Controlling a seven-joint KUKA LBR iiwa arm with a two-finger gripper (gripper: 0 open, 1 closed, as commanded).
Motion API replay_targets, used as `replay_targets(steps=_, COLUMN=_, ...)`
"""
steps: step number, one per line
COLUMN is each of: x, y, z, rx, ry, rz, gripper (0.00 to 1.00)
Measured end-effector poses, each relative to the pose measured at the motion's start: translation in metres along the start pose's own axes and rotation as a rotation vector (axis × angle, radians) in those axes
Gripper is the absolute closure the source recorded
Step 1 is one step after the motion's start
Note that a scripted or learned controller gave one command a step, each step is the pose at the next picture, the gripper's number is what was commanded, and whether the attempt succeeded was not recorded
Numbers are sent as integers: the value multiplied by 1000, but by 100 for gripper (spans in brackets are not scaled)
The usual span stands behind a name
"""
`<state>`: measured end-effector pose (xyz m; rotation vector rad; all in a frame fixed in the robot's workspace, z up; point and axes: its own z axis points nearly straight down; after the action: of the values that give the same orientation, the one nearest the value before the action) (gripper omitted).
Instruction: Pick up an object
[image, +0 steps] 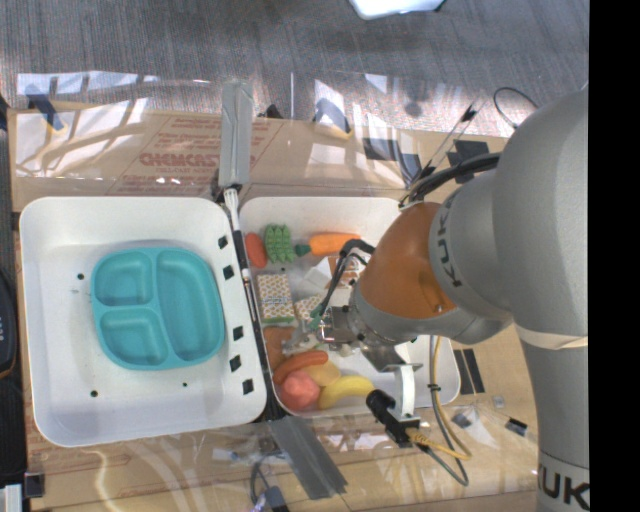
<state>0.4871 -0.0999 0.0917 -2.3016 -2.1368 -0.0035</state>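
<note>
The right bin (420, 215) holds several toy foods. An orange carrot (335, 242) and a green knobbly piece (279, 243) lie at its far side, with a small orange-red piece (256, 250) beside them. A checked waffle-like square (275, 296) lies at the left wall. Near the front corner sit a red-orange sausage (300, 363), a pink-red round fruit (299, 392) and a yellow banana (347, 390). My gripper (318, 328) hangs low in the middle of this bin, just above the sausage and right of the waffle square. The arm hides the right half of the bin.
The left bin (50, 300) holds a teal divided plate (157, 306). A ridge with black clips (240, 320) separates the two bins. Cardboard and clear plastic sheeting surround the bins on the bench.
</note>
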Motion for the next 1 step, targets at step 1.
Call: replay_targets(steps=1, x=1, y=2, z=-9, rx=-2, ry=0, rz=-3, gripper=100)
